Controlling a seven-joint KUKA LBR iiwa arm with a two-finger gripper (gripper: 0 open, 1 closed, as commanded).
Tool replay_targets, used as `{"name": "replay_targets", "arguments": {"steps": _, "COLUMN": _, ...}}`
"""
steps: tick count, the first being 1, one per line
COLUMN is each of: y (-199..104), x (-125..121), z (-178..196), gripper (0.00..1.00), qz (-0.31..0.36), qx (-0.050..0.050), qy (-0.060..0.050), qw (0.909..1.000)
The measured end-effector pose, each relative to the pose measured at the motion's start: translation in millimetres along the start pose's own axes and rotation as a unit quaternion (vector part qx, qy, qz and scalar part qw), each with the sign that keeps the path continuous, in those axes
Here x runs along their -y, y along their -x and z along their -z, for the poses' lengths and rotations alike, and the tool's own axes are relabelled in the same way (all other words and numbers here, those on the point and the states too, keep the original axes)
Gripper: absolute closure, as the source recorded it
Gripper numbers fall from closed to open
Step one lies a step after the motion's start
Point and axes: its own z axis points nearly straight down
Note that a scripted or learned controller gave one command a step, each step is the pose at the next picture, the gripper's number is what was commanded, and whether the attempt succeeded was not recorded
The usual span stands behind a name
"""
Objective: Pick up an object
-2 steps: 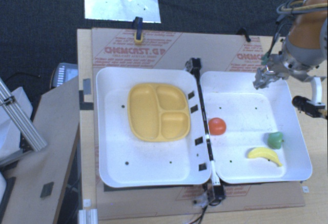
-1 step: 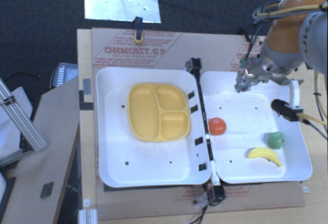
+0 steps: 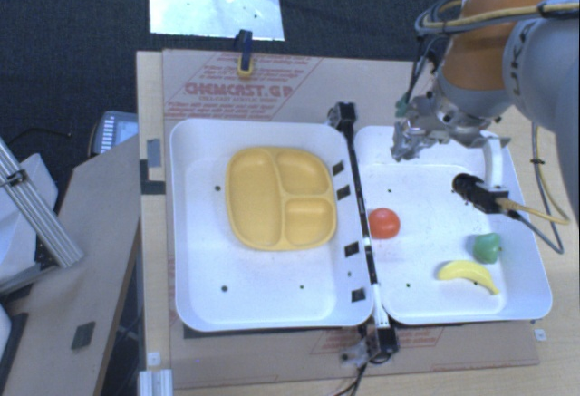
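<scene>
A: Zero objects lifted so far. Status of the pick?

B: Not begun, by my reading. Left bin [image 3: 195, 294] holds one yellow divided tray [image 3: 279, 198], lying flat. Right bin [image 3: 526, 299] holds a red tomato [image 3: 384, 223] near the divider, a green item [image 3: 488, 246] and a yellow banana [image 3: 468, 275] toward the front right.

A: Gripper?

B: Gripper [image 3: 405, 148] hangs over the right bin's rear left, well apart from all three. Nothing sits between its fingers; spread cannot be determined
</scene>
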Motion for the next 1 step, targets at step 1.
{"name": "replay_targets", "arguments": {"steps": 1, "y": -47.9, "x": 6.1, "z": -7.2, "gripper": 1.00, "qz": 0.000, "qx": 0.000, "qy": -0.001, "qw": 1.0000}}
